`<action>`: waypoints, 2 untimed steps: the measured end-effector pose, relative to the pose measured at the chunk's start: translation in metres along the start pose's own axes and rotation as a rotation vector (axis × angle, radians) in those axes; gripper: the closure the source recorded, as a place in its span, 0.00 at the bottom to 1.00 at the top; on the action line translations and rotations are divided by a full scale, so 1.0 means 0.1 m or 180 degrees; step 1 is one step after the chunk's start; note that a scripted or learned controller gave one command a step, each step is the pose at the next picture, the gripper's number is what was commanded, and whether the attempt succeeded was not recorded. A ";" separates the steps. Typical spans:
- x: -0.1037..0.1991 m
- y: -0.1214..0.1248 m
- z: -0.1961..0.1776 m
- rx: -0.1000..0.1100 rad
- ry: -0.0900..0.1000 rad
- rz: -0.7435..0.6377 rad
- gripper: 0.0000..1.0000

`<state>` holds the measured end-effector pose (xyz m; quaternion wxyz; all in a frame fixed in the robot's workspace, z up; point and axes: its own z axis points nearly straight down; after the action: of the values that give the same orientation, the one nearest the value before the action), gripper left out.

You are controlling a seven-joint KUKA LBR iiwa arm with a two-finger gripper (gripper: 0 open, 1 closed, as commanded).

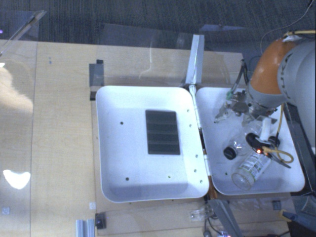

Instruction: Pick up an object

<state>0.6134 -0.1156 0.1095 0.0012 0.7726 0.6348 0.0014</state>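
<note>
Clear jar (249, 171), perhaps glass, lies in the right bin (215, 138) (black cap (229, 152) beside it); the gripper (226, 109) sits farther back, its state unreadable.

Bright even light, pale glare at left of bench (54, 147), slightly soft focus

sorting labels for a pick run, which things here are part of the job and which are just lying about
Job: gripper over the right bin; clear jar on its side and small black cap in that bin; black ridged pad in the left bin.
Lying about: bench; metal bar between the bins.
</note>
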 end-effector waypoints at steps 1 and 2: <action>-0.48 -0.41 0.20 -0.0029 -0.0003 -0.0347 0.00; -0.03 -0.98 0.18 -0.0059 -0.0003 -0.0915 0.00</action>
<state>0.5168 -0.0998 0.0907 0.0089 0.6737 0.7389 0.0067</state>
